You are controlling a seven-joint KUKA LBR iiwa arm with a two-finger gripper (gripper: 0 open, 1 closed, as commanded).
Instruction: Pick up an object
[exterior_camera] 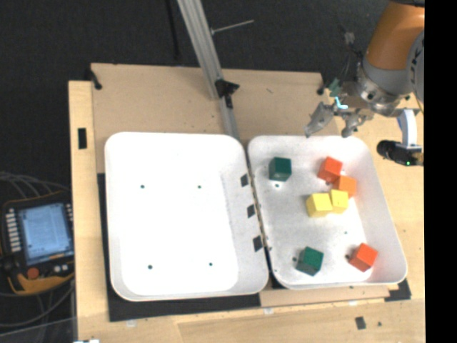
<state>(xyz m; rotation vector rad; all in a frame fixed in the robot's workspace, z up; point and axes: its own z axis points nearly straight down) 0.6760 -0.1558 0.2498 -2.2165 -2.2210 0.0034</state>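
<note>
Left shallow white bin [121, 213] bare; right shallow white bin [382, 213] holds small coloured cubes, nearest an orange cube [330, 168]. Pincer [333, 125], spread wide and holding nothing, hovers above the far rim: approach stage. Next: descend over one cube.

A pale wooden bench [164, 102] stands on dark floor [43, 27] (carpet-like); a metal pole [203, 45] slants across its back edge.
</note>
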